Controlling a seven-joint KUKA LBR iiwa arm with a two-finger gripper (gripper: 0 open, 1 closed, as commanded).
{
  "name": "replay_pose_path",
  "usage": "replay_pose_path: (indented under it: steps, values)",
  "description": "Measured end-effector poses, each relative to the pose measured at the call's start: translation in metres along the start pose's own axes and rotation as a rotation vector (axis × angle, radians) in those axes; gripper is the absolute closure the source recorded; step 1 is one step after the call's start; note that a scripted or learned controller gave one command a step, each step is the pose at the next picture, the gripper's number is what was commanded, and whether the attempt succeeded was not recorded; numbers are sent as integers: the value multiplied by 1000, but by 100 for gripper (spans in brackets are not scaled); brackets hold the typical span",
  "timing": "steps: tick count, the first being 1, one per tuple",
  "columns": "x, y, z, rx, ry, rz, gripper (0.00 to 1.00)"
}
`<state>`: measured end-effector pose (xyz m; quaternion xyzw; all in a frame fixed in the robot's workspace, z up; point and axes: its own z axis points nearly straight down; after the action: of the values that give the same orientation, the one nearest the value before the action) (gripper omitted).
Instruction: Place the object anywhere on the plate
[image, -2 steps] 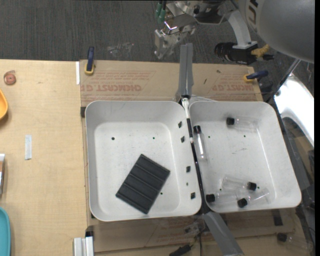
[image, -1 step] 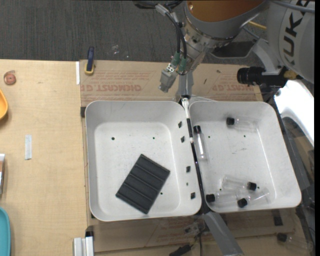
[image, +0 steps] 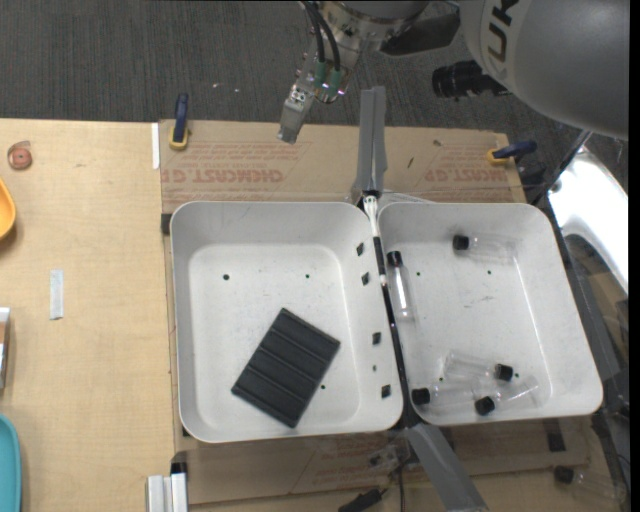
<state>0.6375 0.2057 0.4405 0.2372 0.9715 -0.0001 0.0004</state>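
A KUKA arm (image: 560, 50) hangs over the far edge of the bench, its gripper (image: 298, 108) poised above the cardboard sheet (image: 240, 165) at about twelve o'clock from the left bin (image: 185, 300). From where I stand it is too small and blurred to say whether the gripper is open or closed, or whether it carries anything.

The black ribbed plate (image: 287, 366) lies askew on the left bin's floor, towards six o'clock. The likely objects, clear tubes with black caps, all sit in the right bin (image: 560, 300). One tube (image: 397, 285) lies along the wall at nine o'clock, a short one (image: 462, 241) near eleven o'clock, and a loose cluster (image: 480, 385) towards six o'clock.

The risks look plain enough. The tubes are see-through, round and smooth, so a grasp could close on air or squeeze one out sideways. The tube against the wall leaves little room for the gripper beside the bins' shared rim. In the cluster, a descent could nudge the neighbouring tubes and roll the target off. Even carried across, a round tube let go on the tilted, grooved plate might roll off onto the bin floor unless laid along the ribs.
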Motion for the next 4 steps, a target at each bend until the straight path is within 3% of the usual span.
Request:
replay_pose_path:
  steps: [1, 2, 3, 4]
  values:
    - [84, -18, 38, 1, 1, -251, 100]
    - [107, -30, 150, 0, 2, -545, 100]
    - [62, -21, 37, -3, -3, -942, 100]
    - [17, 16, 22, -4, -3, -1314, 100]
